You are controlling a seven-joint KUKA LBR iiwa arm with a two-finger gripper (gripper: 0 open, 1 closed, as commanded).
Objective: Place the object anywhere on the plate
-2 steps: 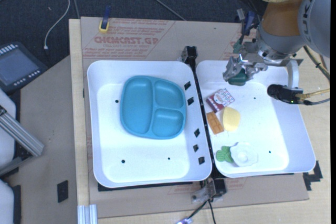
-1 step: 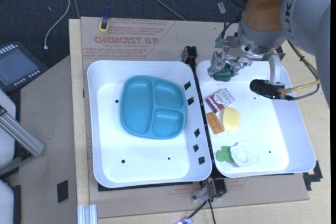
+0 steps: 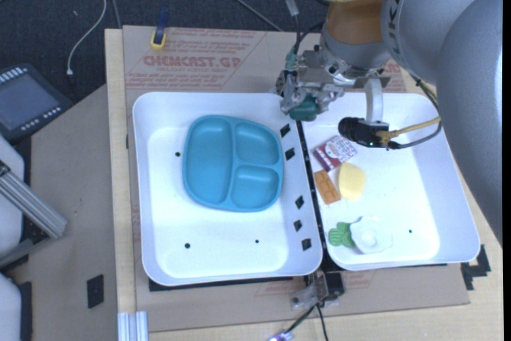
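Finding: the blue plate (image 3: 233, 164) lies in the left bin (image 3: 160, 212), all three compartments bare. Nothing has been placed on it.

Location of candidate objects: all are in the right bin (image 3: 423, 196), clustered near the divider between the bins. A red-and-white packet (image 3: 337, 149) lies farthest back. An orange block (image 3: 326, 185) and a yellow piece (image 3: 352, 181) sit side by side in front of it. A green item (image 3: 342, 234) and a white item (image 3: 369, 237) are touching at the front rim. Which of these is the intended object cannot be determined.

End effector (image 3: 303, 101): positioned over the rear rims where the two bins meet, beyond the packet and clear of every item. Whether it is open, closed or gripping anything cannot be told from this angle.

Assessment: the task appears to be at the pick stage, with no grasp confirmed.

Next move, as judged: travel forward and down over one item in the right bin and secure it. Then carry it left across the divider and release it above the plate. The items lie close together, so a neighbour may be disturbed.
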